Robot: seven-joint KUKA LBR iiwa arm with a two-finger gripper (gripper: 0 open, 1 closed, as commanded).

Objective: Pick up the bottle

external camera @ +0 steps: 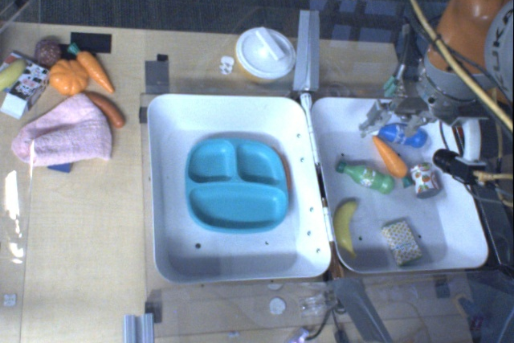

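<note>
Right bin (458, 253): green bottle (365, 176), lying flat near the middle, label unreadable; orange carrot (390, 157) just beyond it; banana (345, 226); patterned sponge (401, 241); small printed can (425, 181), writing too small to read. End effector (399, 118) at the far side over a blue object (405, 136), fingers spread, grasping nothing. Left bin (233, 261): blue divided plate (237, 183).

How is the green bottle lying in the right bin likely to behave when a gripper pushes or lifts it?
The green bottle lies on its side, so a nudge would probably roll it. It looks like smooth plastic, so probably light, perhaps slippery. The carrot lies close by and may get bumped.
</note>
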